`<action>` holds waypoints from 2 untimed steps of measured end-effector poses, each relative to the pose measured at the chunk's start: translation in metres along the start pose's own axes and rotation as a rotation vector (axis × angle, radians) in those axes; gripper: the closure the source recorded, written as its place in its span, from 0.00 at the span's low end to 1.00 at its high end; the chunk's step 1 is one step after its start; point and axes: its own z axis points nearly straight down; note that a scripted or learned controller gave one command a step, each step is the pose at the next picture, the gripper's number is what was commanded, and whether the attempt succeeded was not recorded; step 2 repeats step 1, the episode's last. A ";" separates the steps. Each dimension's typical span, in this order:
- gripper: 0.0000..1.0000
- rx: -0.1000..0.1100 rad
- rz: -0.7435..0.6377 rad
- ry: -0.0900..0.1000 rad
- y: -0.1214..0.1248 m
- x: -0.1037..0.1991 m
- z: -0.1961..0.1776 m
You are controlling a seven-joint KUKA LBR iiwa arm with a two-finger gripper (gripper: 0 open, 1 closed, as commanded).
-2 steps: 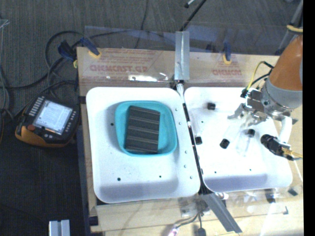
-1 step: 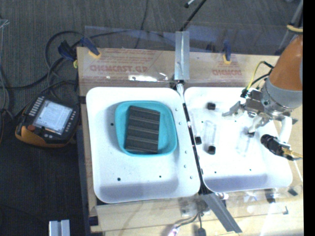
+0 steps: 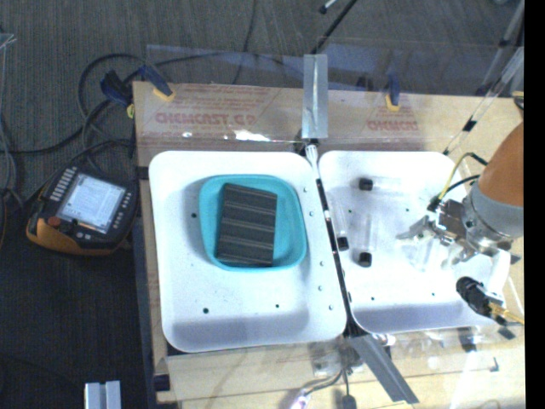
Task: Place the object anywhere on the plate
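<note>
In the left bin (image 3: 174, 305), a dark ribbed block (image 3: 247, 224) lies on the teal plate (image 3: 289, 228). Over the right bin (image 3: 400, 309) hovers the gripper (image 3: 430, 237); its grip cannot be made out.

Red letters ran along the clear back wall (image 3: 255, 113) behind the bins — too blurry to read for sure. The same kind of red word (image 3: 393, 126) showed on the right.
</note>
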 end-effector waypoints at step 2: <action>0.00 -0.005 -0.193 0.000 -0.016 -0.004 -0.127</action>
